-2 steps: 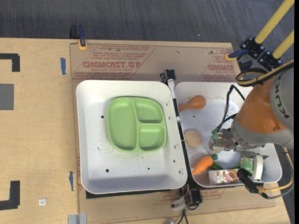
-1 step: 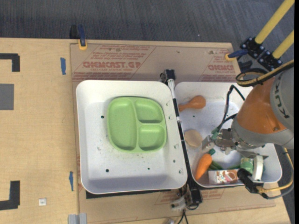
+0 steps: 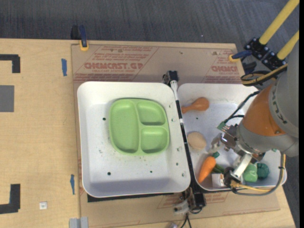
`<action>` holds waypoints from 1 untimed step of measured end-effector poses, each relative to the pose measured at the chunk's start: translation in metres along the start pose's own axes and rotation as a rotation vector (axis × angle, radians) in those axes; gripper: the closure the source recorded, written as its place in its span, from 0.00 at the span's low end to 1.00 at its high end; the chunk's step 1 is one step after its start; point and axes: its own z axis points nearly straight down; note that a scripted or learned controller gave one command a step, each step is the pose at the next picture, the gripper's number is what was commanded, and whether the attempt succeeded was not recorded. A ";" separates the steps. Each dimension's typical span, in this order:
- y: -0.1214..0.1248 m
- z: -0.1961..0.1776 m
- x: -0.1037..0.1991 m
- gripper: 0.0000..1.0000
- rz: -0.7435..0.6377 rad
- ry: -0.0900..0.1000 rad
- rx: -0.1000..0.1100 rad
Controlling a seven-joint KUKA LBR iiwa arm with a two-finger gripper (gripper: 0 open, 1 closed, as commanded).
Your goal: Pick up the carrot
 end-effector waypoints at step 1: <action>0.000 0.000 0.009 0.00 0.185 -0.005 0.001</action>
